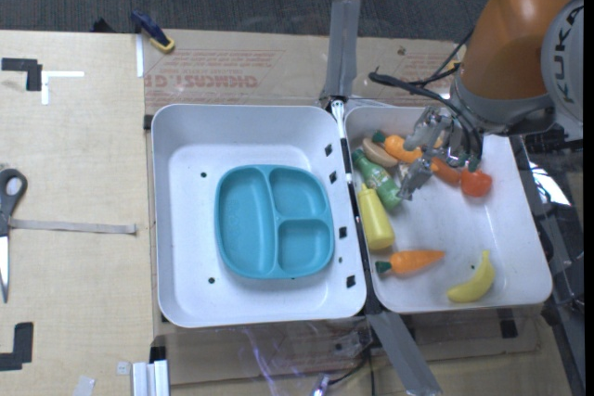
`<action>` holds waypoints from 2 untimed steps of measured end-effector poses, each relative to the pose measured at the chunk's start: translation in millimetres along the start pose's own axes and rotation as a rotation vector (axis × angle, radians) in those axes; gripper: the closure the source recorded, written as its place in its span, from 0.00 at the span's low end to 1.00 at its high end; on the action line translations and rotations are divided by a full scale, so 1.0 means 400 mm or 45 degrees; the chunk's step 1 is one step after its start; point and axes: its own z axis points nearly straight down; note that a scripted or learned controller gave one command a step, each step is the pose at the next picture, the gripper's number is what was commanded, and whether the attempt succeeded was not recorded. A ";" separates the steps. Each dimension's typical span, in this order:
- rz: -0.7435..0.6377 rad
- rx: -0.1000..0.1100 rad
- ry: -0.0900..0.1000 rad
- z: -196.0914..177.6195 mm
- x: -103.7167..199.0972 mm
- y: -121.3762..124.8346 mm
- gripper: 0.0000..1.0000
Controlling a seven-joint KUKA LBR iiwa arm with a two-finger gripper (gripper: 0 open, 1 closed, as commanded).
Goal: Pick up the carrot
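Note:
The carrot [414, 261], orange with a green top at its left end, lies flat in the front part of the right bin [506, 227]. My gripper [430, 158] hangs over the back of that bin, above a cluster of toy foods and well behind the carrot. It is apart from the carrot, with bare bin floor between them. The wrist and cables hide what is directly under the gripper.
Beside the gripper lie a red-orange piece [471, 183], a small orange item [399, 146], a brown roll [378, 151] and a green bottle [377, 176]. A yellow bottle [375, 218] lies left of the carrot, a banana [471, 281] to its right. The left bin holds a blue divided plate [275, 222].

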 end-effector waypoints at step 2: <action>0.309 -0.003 -0.011 0.230 -0.066 -0.030 0.00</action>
